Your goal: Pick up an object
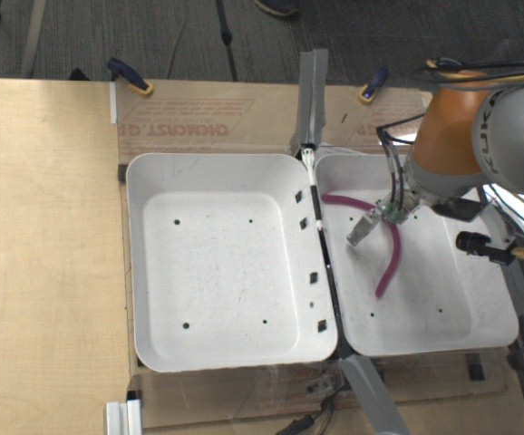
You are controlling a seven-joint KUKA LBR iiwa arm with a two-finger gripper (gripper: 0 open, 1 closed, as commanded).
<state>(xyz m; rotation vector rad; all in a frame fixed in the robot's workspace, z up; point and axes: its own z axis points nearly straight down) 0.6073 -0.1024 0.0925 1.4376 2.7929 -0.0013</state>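
Object: a thin magenta tube, bent, lying in the right bin; one leg runs from near the divider toward the middle, the other curves down toward the bin's front.
Long axis: the lower leg lies steeply, from beneath the tool down to its free end near the bin floor's middle; the upper leg lies almost level.
Jaws: low over the bend of the tube, just above and left of the lower leg; whether they are spread or pressed together, I cannot tell, nor whether they touch the tube.
Key relation: the tube's bend sits directly at the tool, its free end away below it.
Arm: reaches in from the right, orange band above the wrist.
Left bin: beside it on the desk.
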